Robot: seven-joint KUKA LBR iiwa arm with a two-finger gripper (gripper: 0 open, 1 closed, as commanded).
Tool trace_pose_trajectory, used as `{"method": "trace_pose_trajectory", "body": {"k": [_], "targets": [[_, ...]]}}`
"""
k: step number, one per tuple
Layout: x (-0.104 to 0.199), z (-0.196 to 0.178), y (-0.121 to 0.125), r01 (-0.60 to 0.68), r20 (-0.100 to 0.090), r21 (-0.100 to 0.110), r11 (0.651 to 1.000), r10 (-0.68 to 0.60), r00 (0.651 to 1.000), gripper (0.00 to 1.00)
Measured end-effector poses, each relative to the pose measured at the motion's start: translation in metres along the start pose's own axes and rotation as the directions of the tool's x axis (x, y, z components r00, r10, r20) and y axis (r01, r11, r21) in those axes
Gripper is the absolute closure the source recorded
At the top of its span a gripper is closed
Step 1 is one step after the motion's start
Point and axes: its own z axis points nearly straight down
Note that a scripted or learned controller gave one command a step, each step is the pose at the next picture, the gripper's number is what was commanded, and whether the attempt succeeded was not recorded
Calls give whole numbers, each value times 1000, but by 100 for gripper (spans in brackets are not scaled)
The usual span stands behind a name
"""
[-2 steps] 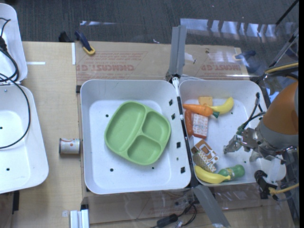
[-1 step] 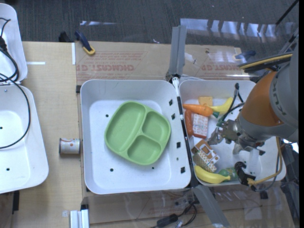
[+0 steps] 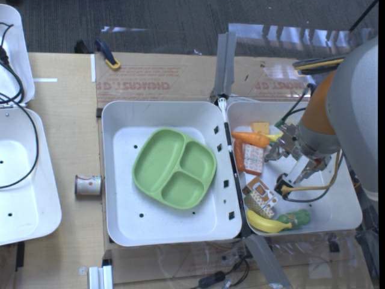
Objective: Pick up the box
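Item: box (image 3: 260, 195), lying in the right bin (image 3: 328, 209) at its front-left, touching the banana (image 3: 267, 223), with the packet (image 3: 252, 158) just beside.
Gripper (image 3: 281, 161): near the box; whether apart or together, you cannot tell.
Risk: with neighbours this crowded, you may snag one of them instead.

The scene is viewed from a single camera fixed above the desk (image 3: 75, 137) and tilted downward at a slant. Both white bins, left bin (image 3: 123, 218) and right bin (image 3: 340, 206), are framed fairly closely. The arm (image 3: 361, 95) is seen entering from the right.
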Motion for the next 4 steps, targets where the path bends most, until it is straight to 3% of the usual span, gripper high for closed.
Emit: {"method": "trace_pose_trajectory", "body": {"k": [1, 2, 3, 4], "targets": [[-49, -6, -58, -158, -10, -10, 987, 158, 987, 0], [-57, 0, 4, -246, 0, 1, 969, 246, 969, 0], [-91, -45, -10, -140, -1, 2, 990, 140, 990, 0], [-91, -52, -9, -138, 3, 5, 990, 138, 990, 100]]}}
